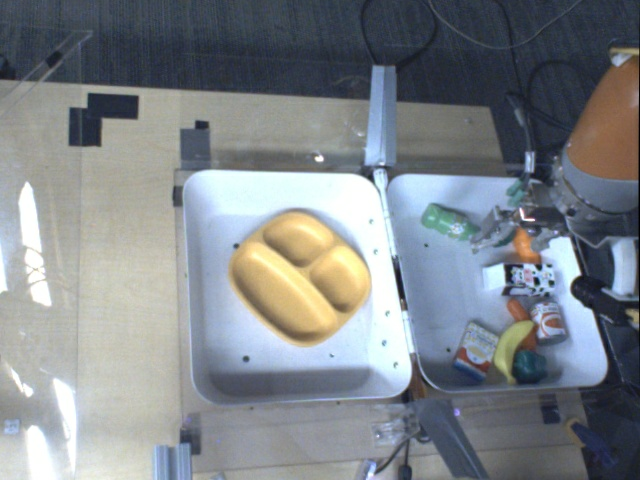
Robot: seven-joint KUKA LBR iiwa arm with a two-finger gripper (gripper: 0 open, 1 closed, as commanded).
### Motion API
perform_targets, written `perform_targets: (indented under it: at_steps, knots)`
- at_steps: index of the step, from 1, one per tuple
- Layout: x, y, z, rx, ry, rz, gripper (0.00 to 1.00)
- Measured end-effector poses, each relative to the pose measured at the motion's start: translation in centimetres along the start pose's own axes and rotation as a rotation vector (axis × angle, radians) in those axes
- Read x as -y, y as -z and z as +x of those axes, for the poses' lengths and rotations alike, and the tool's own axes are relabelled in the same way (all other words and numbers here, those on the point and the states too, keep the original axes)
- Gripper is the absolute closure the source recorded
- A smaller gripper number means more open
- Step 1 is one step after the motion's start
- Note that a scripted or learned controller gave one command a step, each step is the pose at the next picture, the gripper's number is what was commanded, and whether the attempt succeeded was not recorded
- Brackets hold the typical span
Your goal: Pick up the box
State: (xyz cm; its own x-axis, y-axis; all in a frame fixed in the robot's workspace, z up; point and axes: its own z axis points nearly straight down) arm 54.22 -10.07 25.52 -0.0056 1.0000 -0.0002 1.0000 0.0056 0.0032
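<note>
Fingers (497,227) — gap unclear, cannot tell — hover above box (522,277) in right bin (420,298).

A robotics lab: wooden bench (120,268), two white bins (200,298), loose cables (400,18).

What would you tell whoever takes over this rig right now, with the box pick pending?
Hand: low at the right bin's far end, near the green bottle; finger state unreadable, nothing seen held.
Box: lying in the right bin's near corner beside the banana, away from the hand.
Left bin: holds the yellow divided tray.
Done: no pick yet.
Left: bring the hand to the box, grasp, lift.
</note>
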Motion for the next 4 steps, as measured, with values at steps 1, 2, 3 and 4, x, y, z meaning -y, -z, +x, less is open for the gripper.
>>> perform_targets:
  at_steps: [1, 2, 3, 4]
  knots:
    - [-1.2, -15.2, 0.8, -0.001, 0.079, 0.002, 0.00]
    - [-2.7, -10.9, -2.3, 0.000, -0.122, -0.002, 0.00]
    - [3.8, -16.6, 0.2, -0.001, -0.097, -0.007, 0.00]
    - [4.2, -16.6, -1.4, -0.003, -0.318, -0.009, 0.00]
